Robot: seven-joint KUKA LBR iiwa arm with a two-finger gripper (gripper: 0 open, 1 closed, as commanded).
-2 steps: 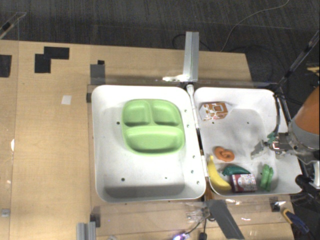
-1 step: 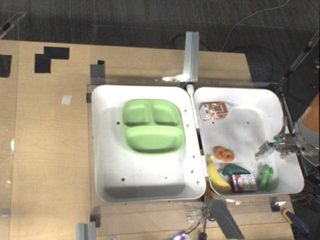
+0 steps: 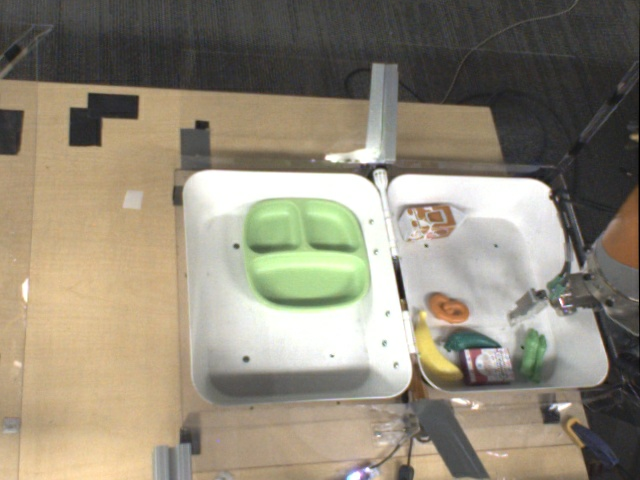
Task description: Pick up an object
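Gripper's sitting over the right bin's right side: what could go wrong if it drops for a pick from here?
1. The gripper hangs above bare floor of the right bin, so a straight descent may close on nothing.
2. The banana, dark can and green toy crowd the near corner; fingers could snag or nudge a neighbour.
3. The green toy lies close to the bin wall, leaving little room for a finger.

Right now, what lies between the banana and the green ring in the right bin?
In the camera view, a dark red can with a teal piece above it lies between the banana and green ring.
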